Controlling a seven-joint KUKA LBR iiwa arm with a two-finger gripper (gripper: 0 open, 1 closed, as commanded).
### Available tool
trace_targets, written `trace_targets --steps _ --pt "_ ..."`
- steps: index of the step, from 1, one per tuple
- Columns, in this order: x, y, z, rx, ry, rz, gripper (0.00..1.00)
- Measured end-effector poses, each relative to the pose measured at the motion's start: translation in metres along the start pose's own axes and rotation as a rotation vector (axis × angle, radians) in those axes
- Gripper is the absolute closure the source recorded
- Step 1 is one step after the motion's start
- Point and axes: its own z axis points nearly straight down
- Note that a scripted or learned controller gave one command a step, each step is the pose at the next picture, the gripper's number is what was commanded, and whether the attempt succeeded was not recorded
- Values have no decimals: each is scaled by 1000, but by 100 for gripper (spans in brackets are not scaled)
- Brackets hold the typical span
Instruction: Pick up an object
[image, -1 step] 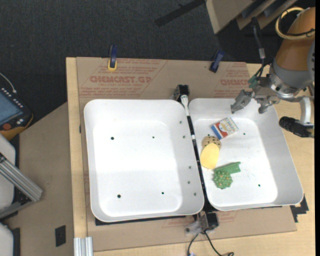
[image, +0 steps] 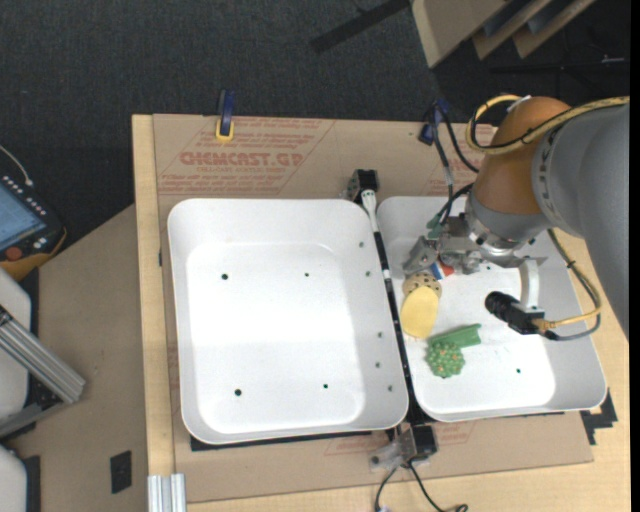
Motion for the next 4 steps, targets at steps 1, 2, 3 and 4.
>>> trace_targets --steps 1,2,3,4 --pt "-12 52 -134 -23 -3 1 0" --pt "-27 -54 -75 9 3 9 0" --pt "-26 -49 -89 -6 0 5 100" --pt "-45 -144 -87 5 3 10 100"
